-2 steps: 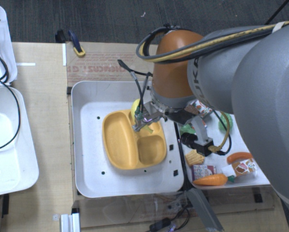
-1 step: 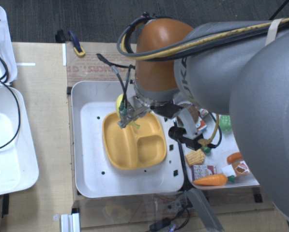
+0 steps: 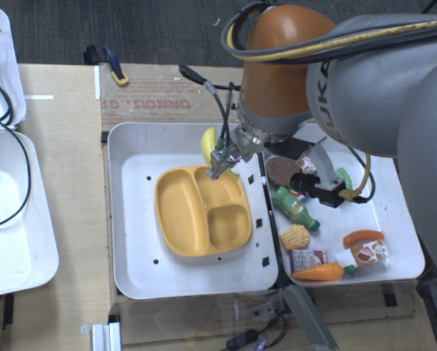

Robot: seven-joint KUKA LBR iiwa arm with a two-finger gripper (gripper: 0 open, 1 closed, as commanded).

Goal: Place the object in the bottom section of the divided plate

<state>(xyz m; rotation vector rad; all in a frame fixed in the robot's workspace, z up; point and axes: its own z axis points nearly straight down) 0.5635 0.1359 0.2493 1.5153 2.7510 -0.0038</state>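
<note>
The yellow object [image 3: 208, 144], which looks like a toy banana, sits just above the upper rim of the divided plate [image 3: 202, 210], half hidden behind my gripper [image 3: 219, 165]; whether it lies on the floor of the left bin [image 3: 130, 218] or hangs from me I cannot tell, nor whether I am clamped or released, because the wrist covers that spot; so I treat the grasp as unproven. Its long axis runs roughly up and down the view, slightly tilted, one tip toward the bin's far wall and the other toward the plate; it is slim along that axis, so I judge that a pinch across the narrow width suits it best. The plate is yellow with three compartments: a long one on its left and two smaller ones on its right, the lower right one being nearest the camera; I take that as the bottom section, though the long compartment also reaches the bottom edge, so the reading is a judgement. To do this step well I should make sure of the hold first, lift clear of the rim, carry the banana down over the ridges, turn it to fit within the small well, and let go low so that it does not roll; the right bin [image 3: 405, 232], with its green bottle [image 3: 294, 208], corn [image 3: 294, 235] and carrot [image 3: 319, 272], lies well apart and needs no attention.
</note>
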